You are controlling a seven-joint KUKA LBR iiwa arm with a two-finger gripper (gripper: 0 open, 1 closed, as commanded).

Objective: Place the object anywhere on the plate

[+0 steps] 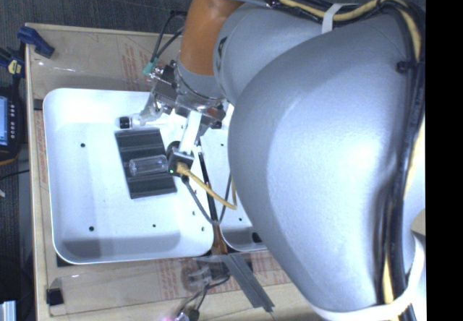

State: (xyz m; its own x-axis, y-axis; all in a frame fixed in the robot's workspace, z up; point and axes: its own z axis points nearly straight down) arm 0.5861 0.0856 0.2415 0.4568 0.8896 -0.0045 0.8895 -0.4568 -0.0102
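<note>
The two-finger gripper, dark and ribbed, hangs low over the left white shallow bin at centre-left of the frame. A small clear, glassy block-shaped object sits across the middle of the dark fingers, and appears to be held between them, the fingers closed in on it. No plate can be made out in the frame.

Just above the gripper sits a metal wrist bracket with a small black knob, and a yellow cable loops down to the lower right of it. A second white bin peeks out at lower centre, mostly hidden by the arm.

The large grey arm fills the right half of the frame, its orange band at upper centre, reaching leftward and down. A blue clamp grips the bench edge at upper left.
</note>
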